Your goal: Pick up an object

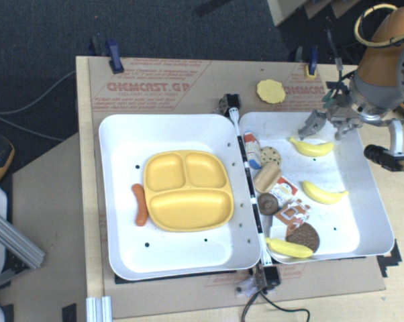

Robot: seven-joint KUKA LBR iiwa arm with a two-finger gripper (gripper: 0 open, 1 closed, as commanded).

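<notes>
- Camera view: the grey two-finger gripper (321, 121) hangs low at the far end of the right white bin (363, 237), fingers spread and nothing between them.
- Just under it lies a small yellow plastic toy banana (312, 147), the likeliest target, close to the fingertips though contact can't be confirmed.
- It looks light, stiff and glossy, so likely slippery; the curved, tapering ends would squirt out.
- Best hold is probably across the thick middle.
- Nearby, a second yellow banana (324, 192) and a speckled round cookie (270, 156) leave it room.
</notes>
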